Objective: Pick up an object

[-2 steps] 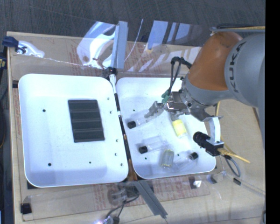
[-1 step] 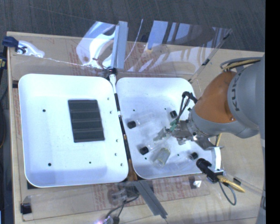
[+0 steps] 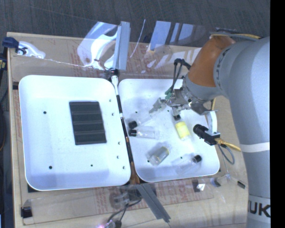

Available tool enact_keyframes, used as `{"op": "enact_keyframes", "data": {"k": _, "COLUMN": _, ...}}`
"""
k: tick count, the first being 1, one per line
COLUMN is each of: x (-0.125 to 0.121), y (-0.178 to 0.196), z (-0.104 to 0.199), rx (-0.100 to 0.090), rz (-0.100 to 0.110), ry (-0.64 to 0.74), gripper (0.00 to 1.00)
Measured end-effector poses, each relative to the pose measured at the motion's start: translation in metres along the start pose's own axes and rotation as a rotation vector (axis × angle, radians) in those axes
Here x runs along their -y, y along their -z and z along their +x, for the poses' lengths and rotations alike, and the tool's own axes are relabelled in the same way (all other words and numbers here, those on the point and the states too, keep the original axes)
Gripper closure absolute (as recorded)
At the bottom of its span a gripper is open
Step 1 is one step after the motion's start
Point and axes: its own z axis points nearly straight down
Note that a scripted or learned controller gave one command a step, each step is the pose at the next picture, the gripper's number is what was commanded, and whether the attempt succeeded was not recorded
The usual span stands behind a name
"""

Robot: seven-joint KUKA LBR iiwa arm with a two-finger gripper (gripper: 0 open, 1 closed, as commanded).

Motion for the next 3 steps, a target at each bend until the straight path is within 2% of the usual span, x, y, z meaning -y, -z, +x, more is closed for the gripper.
{"op": "enact_keyframes", "data": {"k": 1, "x": 0.081, "y": 0.024, "z": -0.011, "rx": -0.001, "rz": 0.001, "ry": 0.056, "gripper": 0.00}}
{"op": "enact_keyframes", "data": {"k": 2, "x": 0.104, "y": -0.033, "z": 0.061, "rx": -0.001, "rz": 0.004, "ry": 0.131, "gripper": 0.00}}
{"op": "enact_keyframes", "data": {"k": 3, "x": 0.104, "y": -0.024, "z": 0.060, "rx": -0.001, "rz": 0.005, "ry": 0.135, "gripper": 1.00}}
